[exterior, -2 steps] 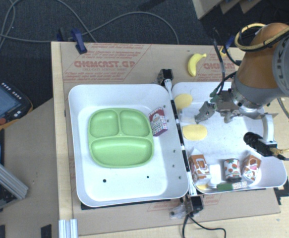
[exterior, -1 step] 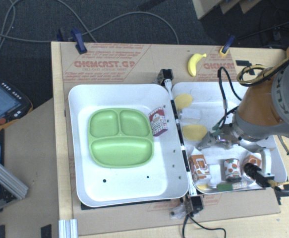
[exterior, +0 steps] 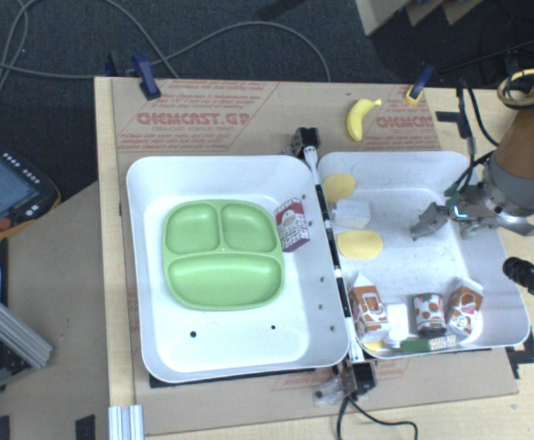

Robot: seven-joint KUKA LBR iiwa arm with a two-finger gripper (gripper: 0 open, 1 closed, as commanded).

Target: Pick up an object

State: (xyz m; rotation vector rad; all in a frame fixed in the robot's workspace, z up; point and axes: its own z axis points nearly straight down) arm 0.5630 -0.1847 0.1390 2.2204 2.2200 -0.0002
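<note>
Yellow lemon-shaped object (exterior: 360, 244) left of gripper (exterior: 429, 223), apart, fingers spread, holding nothing

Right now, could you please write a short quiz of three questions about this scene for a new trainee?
1. True or false: the green divided plastic plate lies in the left white bin.
2. Where is the yellow plastic banana? A) on the bench behind the bins B) on the plate C) in the end effector
3. Over which bin does the end effector hover?

Key: 1 true; 2 A; 3 the right white bin.
</note>
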